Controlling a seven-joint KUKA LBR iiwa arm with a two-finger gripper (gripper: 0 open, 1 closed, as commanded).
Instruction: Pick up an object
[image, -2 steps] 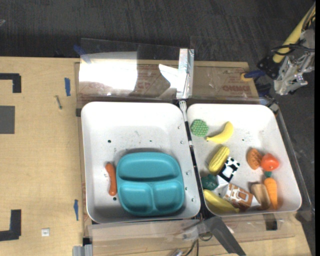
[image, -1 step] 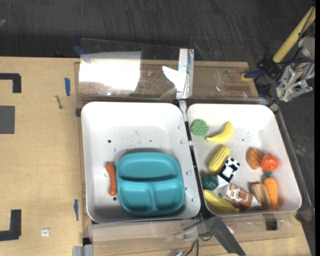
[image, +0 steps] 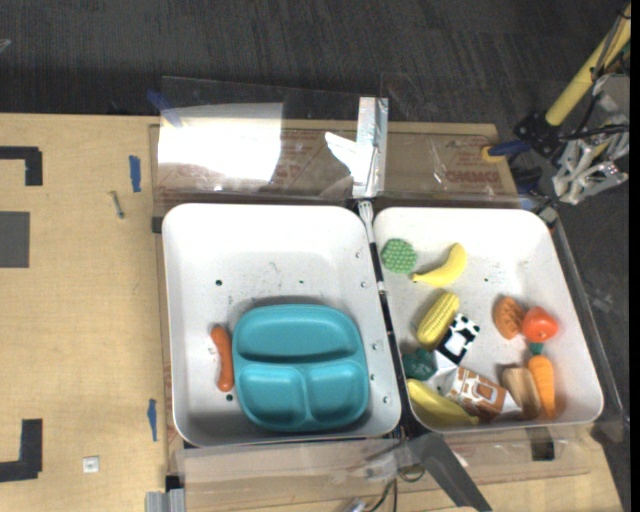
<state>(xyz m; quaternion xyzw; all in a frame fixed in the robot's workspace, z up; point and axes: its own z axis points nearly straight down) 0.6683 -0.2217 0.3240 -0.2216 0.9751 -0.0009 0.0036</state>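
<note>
The right bin (image: 500, 225) holds several toy foods: a green round piece (image: 398, 256), a yellow banana (image: 444, 265), a corn cob (image: 436, 315), a black-and-white block (image: 459, 337), an orange-brown piece (image: 509, 317), a red tomato (image: 540, 325), a carrot (image: 543, 383), a bread roll (image: 520, 388), a brown carton (image: 475, 392), a second banana (image: 435, 403) and a small teal piece (image: 419, 364). In the left bin (image: 260, 235) lie a teal divided tray (image: 298, 367) and an orange sausage (image: 224, 357) along its left side.
Clear plastic sheeting (image: 280, 150) and a metal upright (image: 369, 140) stand behind the bins. A yellow-handled tool and white cables (image: 585, 150) lie on the dark floor at the upper right. The wooden bench (image: 70, 300) stretches left of the bins.
</note>
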